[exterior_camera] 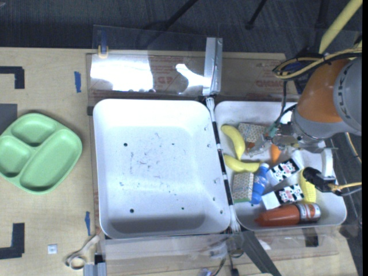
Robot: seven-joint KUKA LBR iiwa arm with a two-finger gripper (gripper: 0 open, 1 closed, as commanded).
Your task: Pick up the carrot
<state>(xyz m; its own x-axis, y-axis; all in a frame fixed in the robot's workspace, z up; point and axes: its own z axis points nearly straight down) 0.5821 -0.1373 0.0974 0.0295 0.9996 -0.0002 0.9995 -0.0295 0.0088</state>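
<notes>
The carrot (275, 153) is a small orange stub in the right bin (339, 216), near the bin's middle. The gripper (280, 138) sits right above it, close to its top end. The view does not show if the carrot is held.

The arm (333, 96) is smooth and grey with a shiny orange band. Two curved yellow bananas (234, 148) lie just left of the carrot. A speckled flat sponge (252, 133) lies behind them, and another one (242, 186) lies lower down. A blue bottle (260, 184) and white boxes (282, 183) with dark marks crowd in below the carrot. A long red bottle (287, 214) with a silver end lies along the front wall.

The left bin (115, 119) is white and shallow, with faint scratches. A green tray (38, 152) with three round dips rests on the wooden bench (40, 73), well apart.
</notes>
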